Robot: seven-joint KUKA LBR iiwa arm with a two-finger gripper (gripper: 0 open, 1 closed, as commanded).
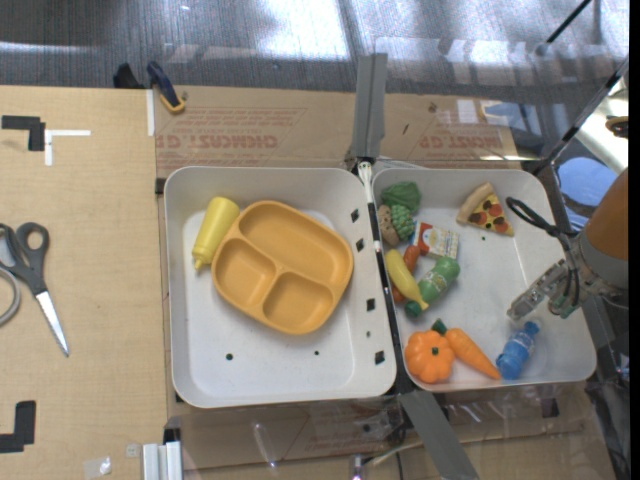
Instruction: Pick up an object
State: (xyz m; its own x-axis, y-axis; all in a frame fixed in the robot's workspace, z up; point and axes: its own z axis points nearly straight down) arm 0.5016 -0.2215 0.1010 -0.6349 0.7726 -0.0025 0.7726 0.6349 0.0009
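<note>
Toy pumpkin [429, 357] and carrot [470, 353] lie along the right bin's [560, 373] front edge | blue bottle [515, 351] sits in its front-right corner | gripper [543, 295] hovers just above the bottle, grip unreadable | step: approach | next: descend squarely, close.

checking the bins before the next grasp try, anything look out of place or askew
Mostly tidy. The yellow divided tray sits skewed in the left bin, with a yellow bottle lying tilted against its upper-left edge. In the right bin, the toy food is loosely piled near the divider, and a small blue bottle lies on its side just below the pincer.
</note>
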